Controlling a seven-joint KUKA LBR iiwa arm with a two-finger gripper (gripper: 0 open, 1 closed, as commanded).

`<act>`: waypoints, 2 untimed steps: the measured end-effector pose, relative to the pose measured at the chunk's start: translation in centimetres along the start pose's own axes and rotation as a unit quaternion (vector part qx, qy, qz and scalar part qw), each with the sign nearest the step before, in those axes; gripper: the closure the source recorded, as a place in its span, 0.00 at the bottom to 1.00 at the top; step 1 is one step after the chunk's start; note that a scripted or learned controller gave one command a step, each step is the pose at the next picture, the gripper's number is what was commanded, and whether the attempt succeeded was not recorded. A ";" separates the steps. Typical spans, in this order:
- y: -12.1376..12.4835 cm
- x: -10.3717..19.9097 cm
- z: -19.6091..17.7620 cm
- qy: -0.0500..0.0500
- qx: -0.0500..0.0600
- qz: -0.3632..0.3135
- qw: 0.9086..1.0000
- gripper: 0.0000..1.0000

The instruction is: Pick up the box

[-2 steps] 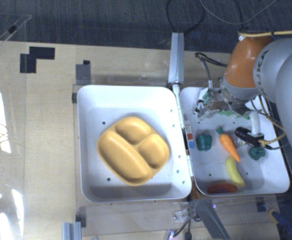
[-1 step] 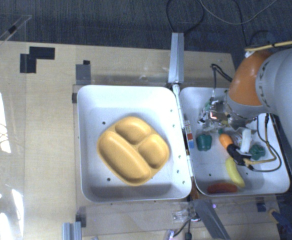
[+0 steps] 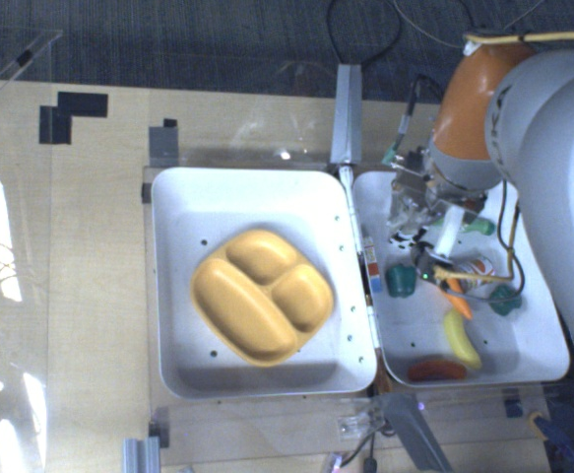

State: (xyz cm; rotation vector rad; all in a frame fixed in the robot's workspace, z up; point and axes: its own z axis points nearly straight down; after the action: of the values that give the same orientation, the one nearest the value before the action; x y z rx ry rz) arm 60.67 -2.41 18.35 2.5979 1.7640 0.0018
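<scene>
My gripper (image 3: 416,236) hangs low over the back half of the right bin (image 3: 542,363), under the orange-banded wrist (image 3: 469,106). A thin box (image 3: 369,267) with red and blue print stands on edge against that bin's left wall, just left of the gripper. A small white, box-like piece (image 3: 451,232) shows right beside the gripper; whether it is held or is part of the tool I cannot tell. The arm hides the back of the bin.
Around the gripper in the right bin lie a teal cup (image 3: 401,281), an orange carrot (image 3: 458,300), a banana (image 3: 460,338), a red sausage (image 3: 437,369) and a dark teal item (image 3: 504,302). A large yellow bread-like lump (image 3: 261,294) fills the middle of the left bin (image 3: 178,205).
</scene>
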 end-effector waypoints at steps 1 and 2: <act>-5.5 5.0 -5.3 -0.001 0.001 0.112 0.994 1.00; -1.7 11.9 -7.7 -0.001 0.000 0.261 0.965 1.00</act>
State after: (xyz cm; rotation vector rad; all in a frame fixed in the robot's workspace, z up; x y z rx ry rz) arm 63.47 9.29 26.04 2.9682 1.0249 0.0001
